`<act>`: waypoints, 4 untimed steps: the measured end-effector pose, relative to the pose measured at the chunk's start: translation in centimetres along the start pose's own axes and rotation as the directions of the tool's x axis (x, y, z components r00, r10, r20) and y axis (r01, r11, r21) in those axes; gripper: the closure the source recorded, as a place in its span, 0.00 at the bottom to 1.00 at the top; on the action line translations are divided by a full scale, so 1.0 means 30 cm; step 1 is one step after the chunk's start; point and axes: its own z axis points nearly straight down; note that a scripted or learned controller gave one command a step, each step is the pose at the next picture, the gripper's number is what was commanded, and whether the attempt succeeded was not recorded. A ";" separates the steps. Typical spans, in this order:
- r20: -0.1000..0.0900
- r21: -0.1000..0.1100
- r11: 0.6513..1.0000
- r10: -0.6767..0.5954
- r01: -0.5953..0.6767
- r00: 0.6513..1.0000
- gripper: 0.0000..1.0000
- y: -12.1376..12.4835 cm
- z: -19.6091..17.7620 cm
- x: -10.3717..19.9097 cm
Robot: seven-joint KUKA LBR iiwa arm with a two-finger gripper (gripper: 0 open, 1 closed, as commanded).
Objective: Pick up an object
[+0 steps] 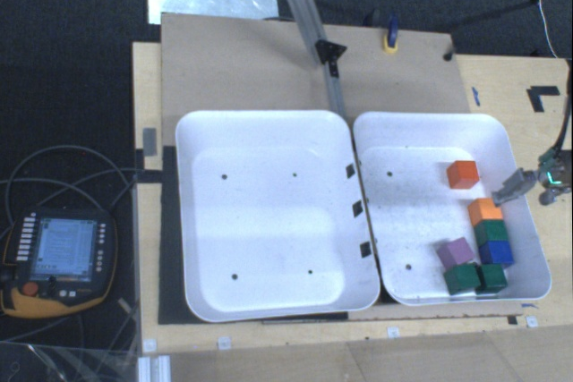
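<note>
While nothing is lifted yet, the gripper hangs at the right bin's right rim, just above an orange block; its finger spread I cannot tell. Another orange cube sits apart, with green, blue and purple blocks clustered in the near corner. Grasping remains.

At three o'clock, the arm is cut off by the edge; the pincer is blurred.
</note>
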 end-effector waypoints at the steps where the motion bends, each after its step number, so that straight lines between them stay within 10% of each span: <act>1: -0.002 0.006 1.000 0.001 -0.001 1.000 0.00 0.008 0.188 0.032; 3: 0.007 -0.004 1.000 0.002 -0.002 1.000 0.00 0.044 0.479 0.011; 4: 0.006 -0.008 1.000 0.000 0.000 1.000 1.00 0.048 0.435 0.011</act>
